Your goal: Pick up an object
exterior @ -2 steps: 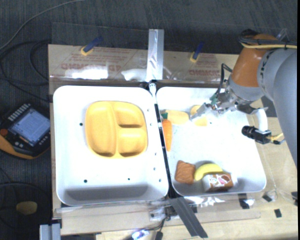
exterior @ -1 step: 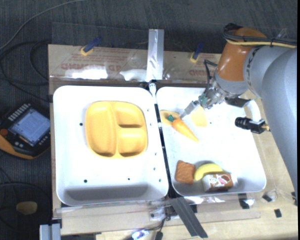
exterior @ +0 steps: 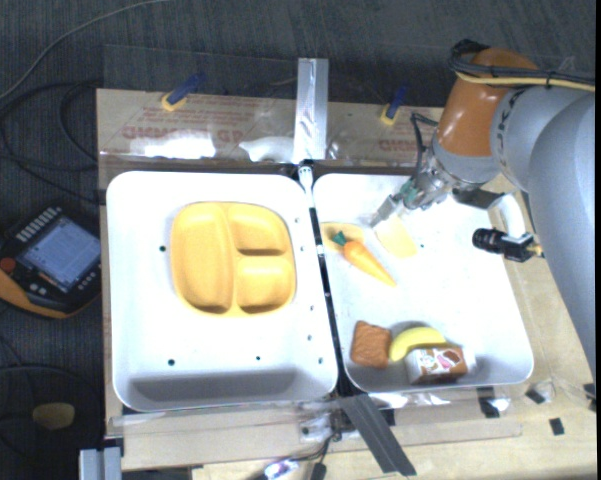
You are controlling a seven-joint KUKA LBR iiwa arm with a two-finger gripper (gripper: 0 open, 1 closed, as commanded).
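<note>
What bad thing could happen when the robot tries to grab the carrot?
The carrot lies close to the bin wall, so a finger might hit the wall instead of sliding beside it. The gripper sits above a pale yellow piece next to the carrot, so it might nudge that or grab it instead. The carrot is tapered, so it could slip out.
</note>
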